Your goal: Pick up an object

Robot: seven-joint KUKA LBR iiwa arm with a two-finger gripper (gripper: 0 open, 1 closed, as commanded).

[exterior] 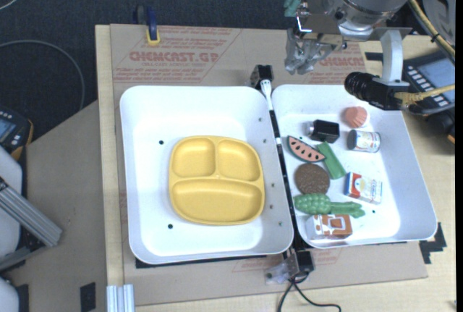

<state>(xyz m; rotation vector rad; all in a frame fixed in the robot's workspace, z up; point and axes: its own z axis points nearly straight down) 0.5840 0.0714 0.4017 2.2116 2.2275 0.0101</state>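
Gripper point(307, 61), a small metal two-finger tool under a grey arm with an orange band, hangs near the top of the camera view, above the brown cardboard sheet point(188, 57) just behind the back rim of the right-hand shallow white bin point(416, 180). Its tips point down toward the bench and nothing is seen between them; how far apart they stand cannot be told at this size.

All the loose objects lie in that right bin, forward of the gripper and toward the near edge of the bench. Closest to it are a small black block point(325, 131) and a round pink ball point(354, 116). Next to these sits a small silver tin point(364, 141). Further forward lie a toy watermelon slice, red with a green rind point(302, 150), a green toy cucumber point(333, 160), a flat brown disc point(312, 178), a small red and white carton point(362, 187), a bunch of green toy grapes point(313, 203) and an orange and white packet point(331, 225).

The watermelon slice and the cucumber both lie slantwise, their long axes running from back left to front right.

The left white bin point(137, 173) holds a yellow plastic divided plate point(215, 180).

To reach any object, the gripper would probably need to travel forward over the rim and then down.
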